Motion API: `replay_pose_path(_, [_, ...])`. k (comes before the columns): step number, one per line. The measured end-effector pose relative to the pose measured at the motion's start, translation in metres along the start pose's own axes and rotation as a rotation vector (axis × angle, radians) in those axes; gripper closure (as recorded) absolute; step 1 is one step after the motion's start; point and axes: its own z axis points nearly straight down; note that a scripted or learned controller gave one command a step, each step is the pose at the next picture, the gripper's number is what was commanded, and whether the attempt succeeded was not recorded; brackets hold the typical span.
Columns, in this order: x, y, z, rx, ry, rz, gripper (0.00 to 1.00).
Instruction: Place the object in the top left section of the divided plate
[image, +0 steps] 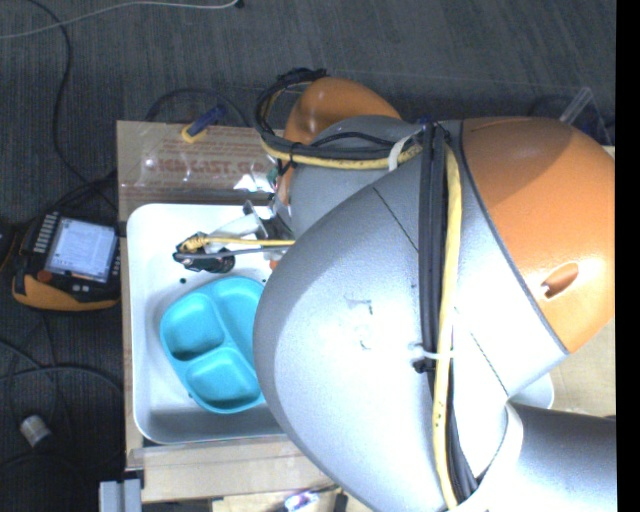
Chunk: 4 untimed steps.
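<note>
1. Camera view, looking down at a slant: the grey arm with its orange band covers most of the right side, hiding much of the bench and the right-hand bin.
2. A white bin sits at the left, and in it lies a blue divided plate, partly hidden under the arm. Two of its sections are plainly visible; how the rest is divided I cannot tell.
3. Just above the plate, at the bin's upper end, a dark object with a yellowish part lies on the bin floor or close over it. A thin pale rod runs from it rightward toward the arm. Whether this is the task's object, part of the gripper, or both together is unclear.
4. The gripper's state cannot be told from this view.
5. Judging by its look, the object is small, light and stiff, probably hard plastic or metal, so it may slip; a hold across its narrow middle seems safest.
6. Outside the bin, a handheld device with a lit screen rests on the floor at left.
</note>
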Motion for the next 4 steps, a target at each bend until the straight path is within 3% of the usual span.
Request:
replay_pose_path(1, [-0.051,-0.014,-0.019,-0.003,-0.001,-0.196,1.00])
replay_pose_path(2, [-0.078,-0.040,0.017,-0.002,-0.002,-0.536,1.00])
replay_pose_path(3, [-0.082,-0.054,0.007,-0.002,-0.001,-0.522,1.00])
replay_pose_path(4, [-0.066,-0.092,0.072,-0.001,0.019,-0.454,1.00])
